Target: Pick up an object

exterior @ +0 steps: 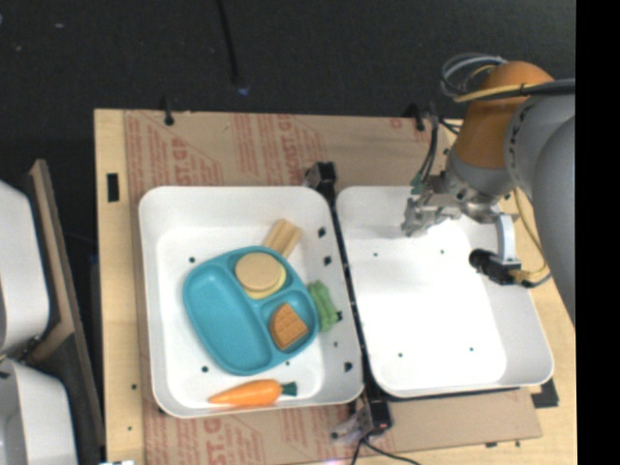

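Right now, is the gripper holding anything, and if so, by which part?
Nothing is held. The gripper hangs over the right bin, apart from the objects, which all lie in the left bin.

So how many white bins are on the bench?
2. The left bin holds a blue tray, a carrot and other toys. The right bin sits beside it, under the tool.
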